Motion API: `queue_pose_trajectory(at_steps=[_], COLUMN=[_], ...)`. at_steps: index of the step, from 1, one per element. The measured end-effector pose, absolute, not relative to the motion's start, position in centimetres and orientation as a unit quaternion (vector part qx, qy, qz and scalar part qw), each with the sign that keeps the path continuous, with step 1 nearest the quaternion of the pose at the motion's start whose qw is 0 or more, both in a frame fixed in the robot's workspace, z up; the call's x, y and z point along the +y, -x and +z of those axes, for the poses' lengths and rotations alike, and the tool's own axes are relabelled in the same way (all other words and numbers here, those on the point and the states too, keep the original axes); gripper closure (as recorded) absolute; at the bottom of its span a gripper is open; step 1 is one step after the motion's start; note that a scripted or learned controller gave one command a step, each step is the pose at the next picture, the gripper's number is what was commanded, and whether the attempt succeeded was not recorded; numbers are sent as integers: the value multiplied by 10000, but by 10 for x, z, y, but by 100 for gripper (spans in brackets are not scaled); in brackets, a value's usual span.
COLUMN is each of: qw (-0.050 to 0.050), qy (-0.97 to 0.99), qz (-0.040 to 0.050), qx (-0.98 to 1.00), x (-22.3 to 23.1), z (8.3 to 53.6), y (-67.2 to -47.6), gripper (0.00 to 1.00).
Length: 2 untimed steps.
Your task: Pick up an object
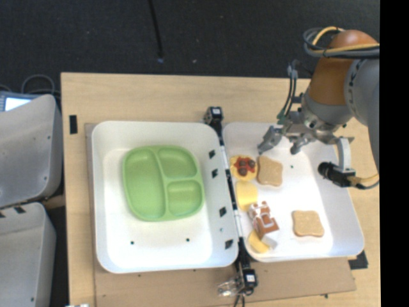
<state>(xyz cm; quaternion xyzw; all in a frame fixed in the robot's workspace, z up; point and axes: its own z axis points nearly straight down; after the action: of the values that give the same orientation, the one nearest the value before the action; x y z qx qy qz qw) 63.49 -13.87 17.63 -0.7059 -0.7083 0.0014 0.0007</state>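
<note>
The hand [284, 141] hovers over the 12 o'clock edge of the right bin [339, 229] with its fingers spread apart and nothing between them. The food items lie in that bin: a toast slice [270, 171] at 6 o'clock from the hand, a second toast slice [308, 223] toward 5 o'clock, and small pieces [255, 217] along the bin's 9 o'clock wall. The left bin [108, 235] on the worktop [77, 101] carries a green divided plate [163, 183].

right bin [332, 232] | 2 toast slices [270, 171] (flat) | food pieces [262, 221] left
</note>
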Motion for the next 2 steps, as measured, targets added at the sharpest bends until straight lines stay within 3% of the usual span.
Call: queue_pose_trajectory(at_steps=[2], qw=[-36], qy=[7072], qz=[-22], qx=[-7070], x=[-135], z=[105], y=[-636], gripper=[0])
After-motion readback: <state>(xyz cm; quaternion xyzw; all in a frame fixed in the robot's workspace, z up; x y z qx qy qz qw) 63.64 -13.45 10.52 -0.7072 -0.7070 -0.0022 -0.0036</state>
